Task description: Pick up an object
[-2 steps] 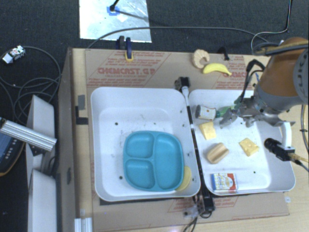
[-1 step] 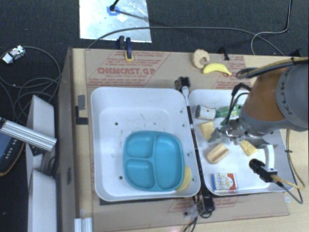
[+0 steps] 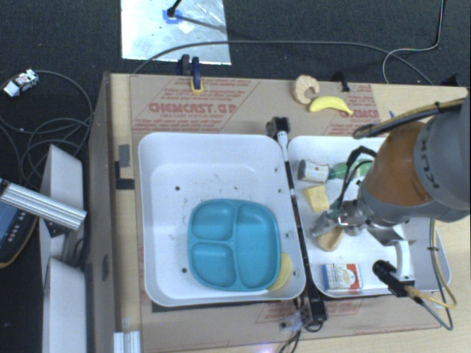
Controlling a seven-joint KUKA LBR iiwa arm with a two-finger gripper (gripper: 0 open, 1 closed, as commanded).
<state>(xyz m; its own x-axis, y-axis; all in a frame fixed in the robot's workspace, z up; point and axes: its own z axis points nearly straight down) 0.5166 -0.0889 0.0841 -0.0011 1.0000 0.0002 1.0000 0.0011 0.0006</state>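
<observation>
My gripper point(image 3: 329, 223) hangs low over the left part of the right bin point(image 3: 368, 147), at the end of the grey and orange arm coming in from the right. A tan wedge-shaped object point(image 3: 330, 239) lies right under it, touching or nearly touching it. Just above that lies a pale yellow block point(image 3: 316, 198). A white bottle with a green end point(image 3: 318, 171) lies near the bin's far left corner. A small white box with red and blue print point(image 3: 341, 276) sits at the bin's front edge.
The left bin point(image 3: 169, 160) holds a blue divided plate point(image 3: 234, 243) with a yellow object point(image 3: 282, 273) at its lower right. A banana point(image 3: 330, 105) and a tan ring-shaped piece point(image 3: 305, 87) lie on the board behind the bins.
</observation>
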